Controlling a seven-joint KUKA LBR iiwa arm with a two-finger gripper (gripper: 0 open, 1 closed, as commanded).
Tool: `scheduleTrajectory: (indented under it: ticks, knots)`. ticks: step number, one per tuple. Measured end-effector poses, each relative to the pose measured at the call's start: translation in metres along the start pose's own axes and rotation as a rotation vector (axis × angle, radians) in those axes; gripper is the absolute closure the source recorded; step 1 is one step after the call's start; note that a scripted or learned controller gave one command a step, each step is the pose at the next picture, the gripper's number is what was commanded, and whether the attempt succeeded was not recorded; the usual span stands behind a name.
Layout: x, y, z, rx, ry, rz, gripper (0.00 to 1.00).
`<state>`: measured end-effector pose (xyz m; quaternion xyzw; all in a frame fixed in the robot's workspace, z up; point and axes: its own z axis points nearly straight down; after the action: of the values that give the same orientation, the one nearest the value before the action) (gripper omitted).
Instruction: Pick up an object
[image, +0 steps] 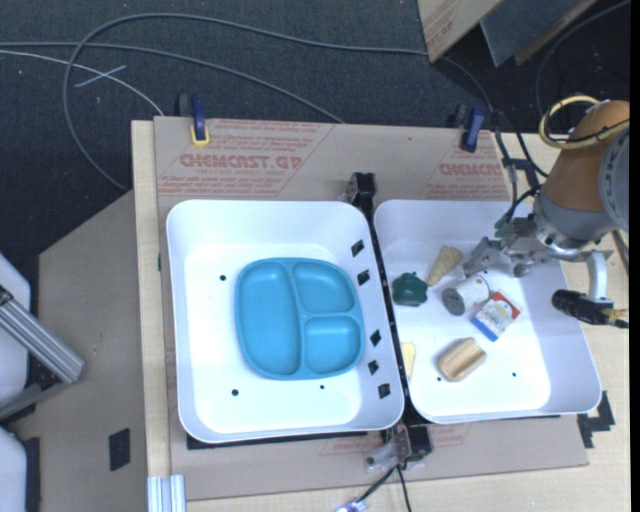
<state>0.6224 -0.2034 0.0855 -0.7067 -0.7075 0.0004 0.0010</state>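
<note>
The right bin holds several small things. A dark green piece lies near its left wall, and a tan cone lies just above and to the right of it. A grey cylinder rests beside a white packet with red and blue print. Toward the front lies a tan bread-like block. My gripper hangs low over the bin's upper middle, just right of the cone and above the packet. Nothing visible is held in it.
The left bin carries a blue divided plate. A small yellow piece sits by the wall between the bins. The grey and orange arm comes in over the right bin's far right corner.
</note>
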Motion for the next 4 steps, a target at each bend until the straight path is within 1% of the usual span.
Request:
scheduleTrajectory:
  ticks: [1,2,3,4]
  knots:
    - [0.000,0.001,-0.012,-0.003,-0.001,-0.001,1.00]
    - [-0.009,0.002,-0.072,-0.010,-0.004,0.000,1.00]
    - [-0.003,0.002,-0.118,-0.009,-0.003,-0.001,1.00]
    - [-0.003,0.004,-0.159,-0.009,-0.003,-0.001,1.00]
